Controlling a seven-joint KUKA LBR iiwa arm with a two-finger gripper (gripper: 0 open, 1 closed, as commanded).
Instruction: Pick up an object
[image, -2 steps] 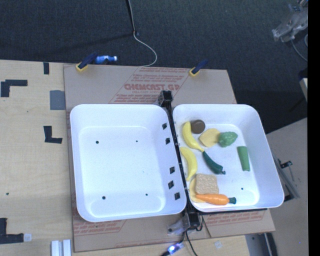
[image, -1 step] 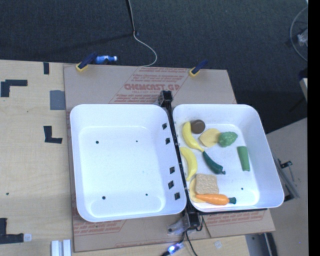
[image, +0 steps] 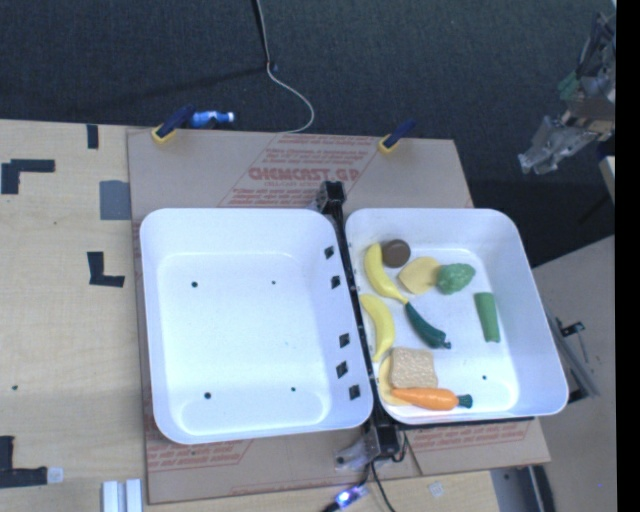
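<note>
- The end effector (image: 548, 155) hangs at the upper right, over the dark floor beyond the desk (image: 60, 330), well apart from both bins; whether it is wide or narrow cannot be told, and nothing shows in its grip.
- The right bin (image: 530, 300) holds all the toy foods; the left bin (image: 160, 300) lies just beside it, their rims touching along the middle.
- A brown round piece (image: 396, 252) sits near the far wall, with a yellow banana (image: 377, 275) at its left.
- A pale yellow lump (image: 419, 275) touches a green leafy piece (image: 455, 278).
- A green cucumber (image: 486, 316) lies alone toward the right wall.
- A dark green pepper (image: 426, 327) lies at the middle, slanted.
- A second banana (image: 381, 325) runs along the left wall.
- A slice of bread (image: 412, 368) rests by the near wall, with an orange carrot (image: 428, 398) just in front of it.
- Both bins stand on a cardboard sheet (image: 290, 170).
</note>
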